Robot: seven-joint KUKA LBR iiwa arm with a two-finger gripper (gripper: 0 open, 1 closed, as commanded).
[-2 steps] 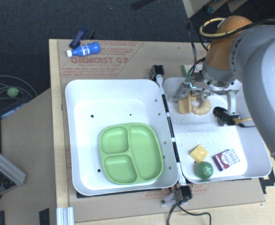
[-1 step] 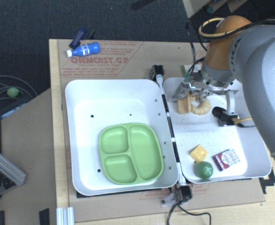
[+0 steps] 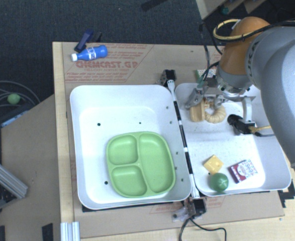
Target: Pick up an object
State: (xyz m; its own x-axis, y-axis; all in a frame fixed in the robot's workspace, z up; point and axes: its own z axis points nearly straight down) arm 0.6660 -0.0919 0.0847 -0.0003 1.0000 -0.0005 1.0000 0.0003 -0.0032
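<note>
On the left, a green divided plate [image 3: 138,163] sits alone in its bin [image 3: 87,104]. Rightwards, my end effector [image 3: 207,102] hangs over tan pastries [image 3: 211,113] by the right bin's back wall; I cannot tell its opening. Crowding there may spoil the grasp.
</note>
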